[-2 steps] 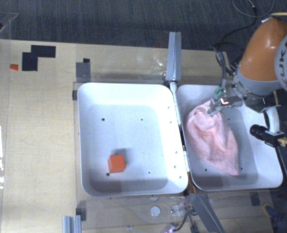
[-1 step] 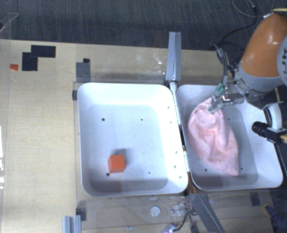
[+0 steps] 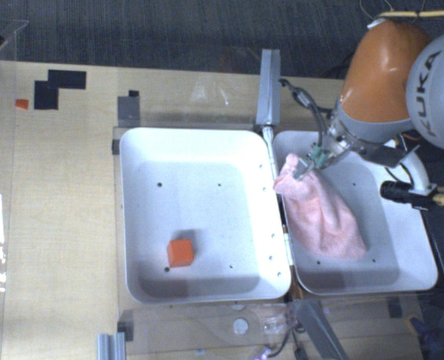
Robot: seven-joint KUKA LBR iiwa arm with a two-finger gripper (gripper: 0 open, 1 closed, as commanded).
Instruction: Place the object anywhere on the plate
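A small orange cube (image 3: 181,253) lies on the floor of the left bin (image 3: 139,201), towards its front left. In the right bin (image 3: 409,268), a crumpled pink cloth (image 3: 323,220) stretches from the upper left corner down to the middle. My gripper (image 3: 309,169) hangs over the right bin's upper left. Its fingertips are pinched on the cloth's raised top edge, close to the wall between the bins. The cloth trails down and to the right from there.
The grey arm with its orange band (image 3: 379,66) covers the right bin's back right. A metal divider post (image 3: 267,88) stands behind the gap between the bins. Black markers (image 3: 53,87) lie on the bench at far left.
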